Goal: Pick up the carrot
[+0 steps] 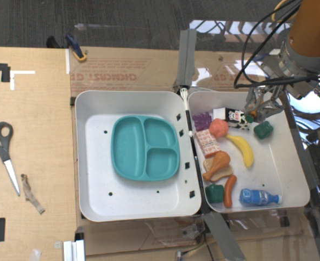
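Overhead view of the counter (pixel 35 145) with two shallow white bins set side by side. The left bin (pixel 92 162) held a teal divided plate (pixel 145 147), presumably staged as a receiving place. The right bin (pixel 290 162) held the loose items, crowded mostly toward its left wall: a purple bunch of grapes (pixel 202 120), a pink-orange round fruit (pixel 219 128), a small printed packet (pixel 208 142), a drumstick-shaped piece (pixel 218 164), a banana (pixel 243 149), a blue bottle (pixel 259 197) lying on its side, a black-and-white carton (pixel 233 116), a dark green piece (pixel 263 130) and the carrot (pixel 228 191). The carrot lay nearly lengthwise at the near left corner of the right bin, its green top (pixel 214 193) just beside it, the drumstick-shaped piece directly above and the bottle to its right. The tool (pixel 260 103) hung over the far side of the same bin, near the carton and the dark green piece; whether it was released or clenched could not be told, and nothing was seen in it. The carrot thus lay well apart from the tool, toward the near left, with the banana roughly between; the pick appeared not yet begun.
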`<move>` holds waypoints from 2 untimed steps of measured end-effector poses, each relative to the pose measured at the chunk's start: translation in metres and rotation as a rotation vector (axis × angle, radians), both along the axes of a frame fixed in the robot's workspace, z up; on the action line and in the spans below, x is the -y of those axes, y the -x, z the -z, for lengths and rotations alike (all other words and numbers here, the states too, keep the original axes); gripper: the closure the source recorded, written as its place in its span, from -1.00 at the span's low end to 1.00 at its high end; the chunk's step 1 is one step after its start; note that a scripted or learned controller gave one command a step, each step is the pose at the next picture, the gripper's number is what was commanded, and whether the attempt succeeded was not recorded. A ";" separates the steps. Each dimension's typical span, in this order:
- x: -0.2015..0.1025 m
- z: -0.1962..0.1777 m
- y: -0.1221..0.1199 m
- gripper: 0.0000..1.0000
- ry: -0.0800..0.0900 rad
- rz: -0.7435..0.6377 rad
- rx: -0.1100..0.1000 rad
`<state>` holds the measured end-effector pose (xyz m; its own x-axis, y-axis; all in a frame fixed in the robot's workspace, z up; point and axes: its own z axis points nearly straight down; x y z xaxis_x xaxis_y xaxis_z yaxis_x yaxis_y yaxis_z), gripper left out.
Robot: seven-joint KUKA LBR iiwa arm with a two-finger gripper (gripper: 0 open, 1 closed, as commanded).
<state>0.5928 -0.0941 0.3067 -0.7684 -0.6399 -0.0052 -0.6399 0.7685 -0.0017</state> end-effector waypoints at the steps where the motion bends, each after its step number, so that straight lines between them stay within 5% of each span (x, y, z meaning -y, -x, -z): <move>1: -0.009 0.084 0.054 1.00 0.000 -0.338 -0.004; 2: -0.009 0.084 0.054 -1.00 0.000 -0.338 -0.003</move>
